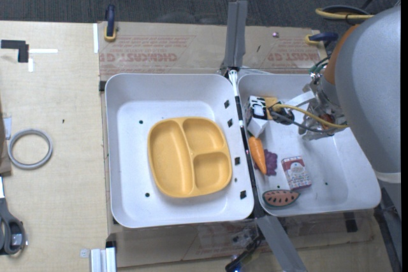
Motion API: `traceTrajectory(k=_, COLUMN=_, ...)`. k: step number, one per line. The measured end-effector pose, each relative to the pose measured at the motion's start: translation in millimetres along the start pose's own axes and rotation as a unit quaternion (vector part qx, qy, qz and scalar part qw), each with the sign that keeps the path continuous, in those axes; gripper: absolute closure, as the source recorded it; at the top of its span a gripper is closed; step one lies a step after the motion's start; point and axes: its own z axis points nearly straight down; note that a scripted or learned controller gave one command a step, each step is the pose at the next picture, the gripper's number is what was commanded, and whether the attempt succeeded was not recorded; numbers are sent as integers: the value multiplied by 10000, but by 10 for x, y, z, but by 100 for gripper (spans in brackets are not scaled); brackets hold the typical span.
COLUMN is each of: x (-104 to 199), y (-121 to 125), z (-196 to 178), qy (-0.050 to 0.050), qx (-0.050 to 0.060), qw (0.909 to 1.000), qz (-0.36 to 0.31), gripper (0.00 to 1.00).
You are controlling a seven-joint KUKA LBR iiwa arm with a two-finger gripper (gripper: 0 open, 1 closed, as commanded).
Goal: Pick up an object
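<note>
The right bin (347, 195) holds an orange carrot (257, 155) by its left wall. A small purple piece (271, 163) lies against the carrot. To their right is a red and white box (296, 173), and a watermelon slice (280, 198) sits near the front edge. My gripper (317, 113) hangs over the upper middle of this bin, up and to the right of the carrot and apart from all the objects. The big grey arm (376, 92) covers the bin's right side.
The left bin (127, 137) holds a yellow divided plate (189, 156). On the wooden bench to the left lie a grey ring (29, 148) and scissors (9, 232). A vertical divider (236, 35) stands behind the seam between the bins.
</note>
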Motion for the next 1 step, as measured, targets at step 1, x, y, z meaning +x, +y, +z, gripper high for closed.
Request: traceTrajectory(k=1, x=-303, y=542, z=125, qy=-1, qx=5, qw=9916, qz=-1291, gripper=100)
